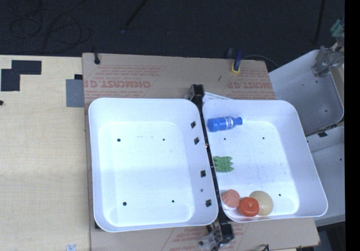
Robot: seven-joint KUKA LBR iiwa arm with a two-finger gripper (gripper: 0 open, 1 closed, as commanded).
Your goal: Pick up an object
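Both bins, the left bin [101, 131] and the right bin [298, 131], are plain white with small dark dots on their floors. In the right bin, a blue bottle [224, 124] with a white band lies at 11 o'clock, a green item [223, 164] at 9 o'clock, and at 7 o'clock a pink piece [230, 198], a red round piece [248, 206] and a tan round piece [262, 202]. The cardboard [169, 78] beneath is brown with red lettering.

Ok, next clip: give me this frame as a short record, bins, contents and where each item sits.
left bin: bare white floor showing
right bin: holds all five items
bottle: blue, lying on its side, far left part
green item: by the left wall, midway
near cluster: pink piece, red piece, tan piece, packed close together
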